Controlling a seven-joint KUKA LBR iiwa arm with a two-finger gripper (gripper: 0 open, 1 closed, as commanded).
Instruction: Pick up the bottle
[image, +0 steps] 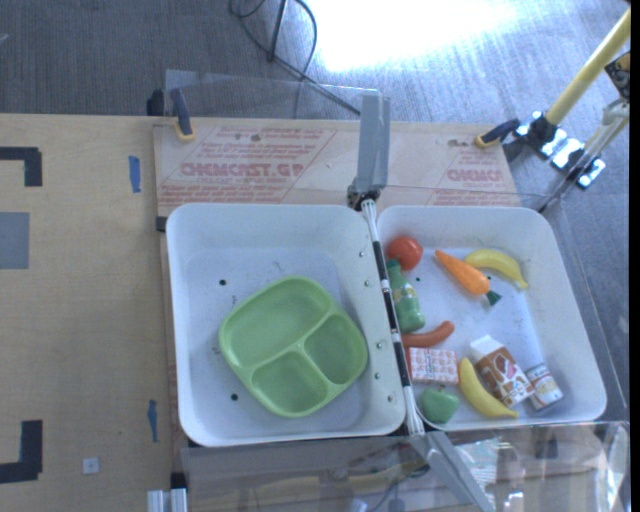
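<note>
Bottle (407, 303), green, lies in the right bin (570, 300) against the divider, just below the tomato (405, 250) and above the sausage (428, 334); green plate (292, 346) occupies the left bin (200, 250).

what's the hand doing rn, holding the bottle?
Hand: cannot be told. Bottle lies in the right bin, nothing gripping it.

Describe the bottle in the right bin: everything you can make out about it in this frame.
The bottle is small and green, with a paler label patch near its middle; the material looks like plastic. It lies on its side in the right bin, tight along the divider wall. Its upper end meets the red tomato; its lower end reaches the sausage. Cap detail is too small to tell.
</note>
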